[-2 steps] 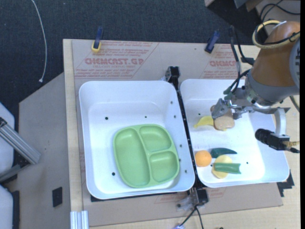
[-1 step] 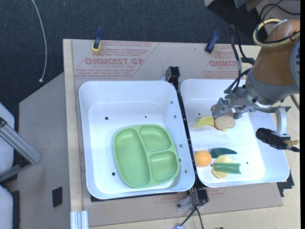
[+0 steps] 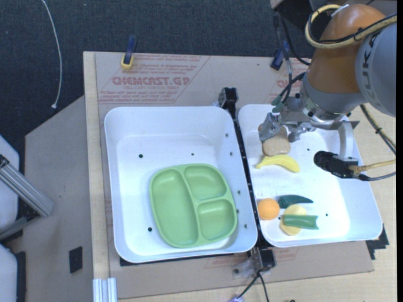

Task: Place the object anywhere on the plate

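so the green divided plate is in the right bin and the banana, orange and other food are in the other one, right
Not quite: the camera view shows the green divided plate in the left bin, not the right one. The rest holds: the banana, the orange and the other food lie in the other bin, where the hand is.

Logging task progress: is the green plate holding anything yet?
Empty: all three compartments of the green plate show bare green.
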